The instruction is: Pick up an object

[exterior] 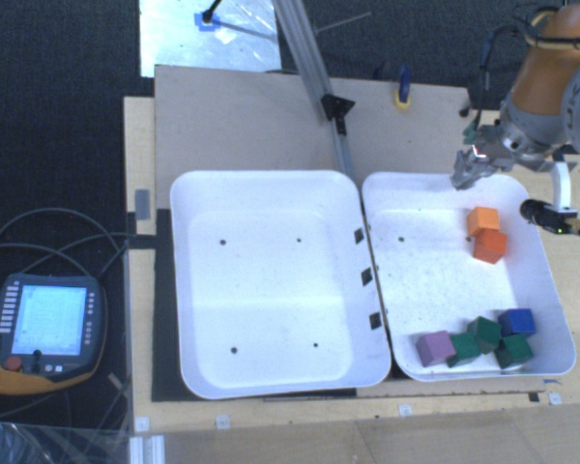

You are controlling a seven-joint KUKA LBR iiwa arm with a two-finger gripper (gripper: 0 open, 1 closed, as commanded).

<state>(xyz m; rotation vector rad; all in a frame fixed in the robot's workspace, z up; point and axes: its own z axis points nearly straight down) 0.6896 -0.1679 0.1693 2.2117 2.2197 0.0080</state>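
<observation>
The tan surface (242, 124) bears two bins, blocks (476, 341) in the right bin (435, 278) at 5 o'clock; I cannot tell the claw's (467, 174) state.

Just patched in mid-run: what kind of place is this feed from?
Likely a robotics lab's pick-test cell: two shallow white plastic bins on a bench, small coloured foam-like cubes in the right one, and a grey-and-orange handheld control pendant on dark carpet.

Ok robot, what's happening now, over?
End effector above the right bin's far edge, nothing in it. Two orange blocks nearest, just below it. Purple, green and blue blocks bunched in the near corner. Nothing in the way.
</observation>
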